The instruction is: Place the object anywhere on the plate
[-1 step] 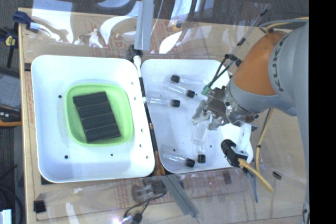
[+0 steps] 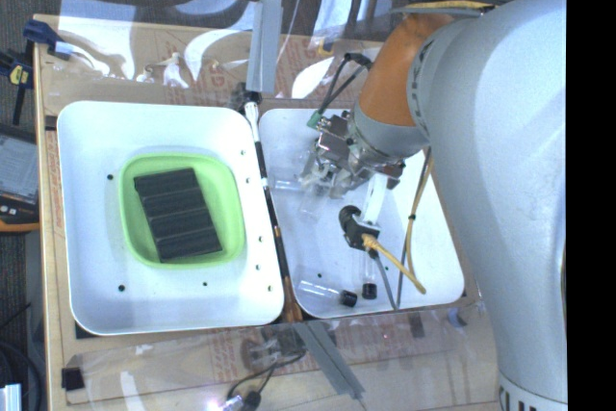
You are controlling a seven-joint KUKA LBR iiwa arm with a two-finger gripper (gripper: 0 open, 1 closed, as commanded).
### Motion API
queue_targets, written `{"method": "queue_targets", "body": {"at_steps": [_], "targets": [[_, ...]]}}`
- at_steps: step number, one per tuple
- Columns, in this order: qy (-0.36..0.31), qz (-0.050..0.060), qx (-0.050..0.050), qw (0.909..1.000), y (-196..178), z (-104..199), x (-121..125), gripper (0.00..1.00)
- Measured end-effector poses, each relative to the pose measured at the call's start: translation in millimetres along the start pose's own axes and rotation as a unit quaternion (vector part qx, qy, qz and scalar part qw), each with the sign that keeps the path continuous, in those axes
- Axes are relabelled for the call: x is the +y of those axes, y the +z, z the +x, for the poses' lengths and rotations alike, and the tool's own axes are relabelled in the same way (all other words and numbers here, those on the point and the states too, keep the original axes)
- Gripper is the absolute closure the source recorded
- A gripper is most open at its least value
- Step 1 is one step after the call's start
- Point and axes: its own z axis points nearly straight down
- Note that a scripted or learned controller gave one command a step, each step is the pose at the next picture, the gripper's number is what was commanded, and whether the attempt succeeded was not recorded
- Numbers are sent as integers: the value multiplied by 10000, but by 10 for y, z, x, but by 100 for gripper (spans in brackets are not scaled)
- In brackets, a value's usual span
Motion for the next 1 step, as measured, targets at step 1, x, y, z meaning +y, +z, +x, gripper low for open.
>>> {"method": "queue_targets", "body": {"at_steps": [1], "targets": [[232, 1, 0, 9997, -135, 548, -651, 100]]}}
